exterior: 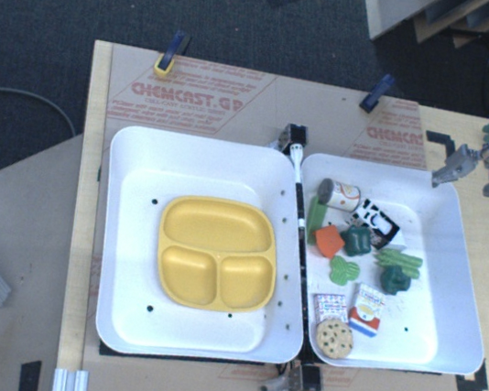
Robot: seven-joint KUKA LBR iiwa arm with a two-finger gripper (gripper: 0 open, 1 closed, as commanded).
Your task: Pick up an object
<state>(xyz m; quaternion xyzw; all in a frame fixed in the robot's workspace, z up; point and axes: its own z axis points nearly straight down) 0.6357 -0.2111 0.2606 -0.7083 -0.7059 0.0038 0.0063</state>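
Observation:
The right bin (454,272) holds a cluster of small toy foods: a white cup on its side (344,195), a black-and-white piece (377,220), an orange piece (329,241), a dark green piece (358,242), a light green bean pod (399,259), a teal piece (394,281), a green broccoli-like piece (343,271), a small red-and-white box (367,312) and a cookie (334,338). My gripper (472,172) hangs above the bin's far right corner, well away from the cluster. Its fingers are spread open with nothing between them.
The left bin (129,217) holds a yellow divided plate (216,252). A black divider strip (296,217) runs between the bins. Two clamps (169,55) (376,93) hold the cardboard sheet at the bench's far edge. Bare floor of the right bin lies to the right of the toys.

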